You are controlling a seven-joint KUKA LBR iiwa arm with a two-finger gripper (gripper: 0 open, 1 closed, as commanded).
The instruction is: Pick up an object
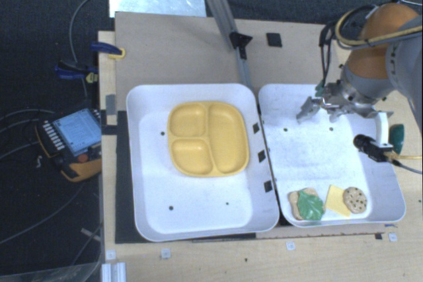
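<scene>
The gripper (319, 109) hangs spread open with nothing between its fingers, over the right bin (396, 208); well below it lie a cookie (355, 199), cheese slice (338, 200) and green toy (308, 205); no readable writing

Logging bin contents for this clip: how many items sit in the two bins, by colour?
Yellow: 2, the divided plate in the left bin and a cheese wedge in the right bin.
Green: 1, a leafy piece.
Tan: 1, a cookie.
Total: 4.
</scene>
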